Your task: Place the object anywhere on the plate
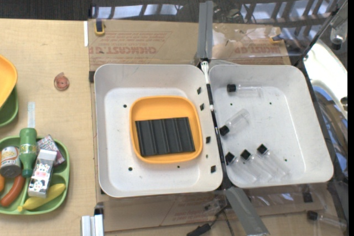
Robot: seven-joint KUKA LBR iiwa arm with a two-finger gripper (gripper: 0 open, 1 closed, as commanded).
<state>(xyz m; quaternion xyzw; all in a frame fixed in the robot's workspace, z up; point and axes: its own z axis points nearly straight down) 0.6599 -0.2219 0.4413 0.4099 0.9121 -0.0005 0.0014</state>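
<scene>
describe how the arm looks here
What is probably part of the arm is a smooth, rounded, pale grey-white shape at the right edge. It is too cropped to make out any band, cables or markings.

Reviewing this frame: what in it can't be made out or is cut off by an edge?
- Clear plastic vials with black caps in the right white bin: see-through against white, so their exact count is unclear.
- Dark ribbed slab on the orange plate: material unclear.
- Green tray of toy food and yellow bowl: cut by the left edge.
- Small pink round object: too small to identify.
</scene>
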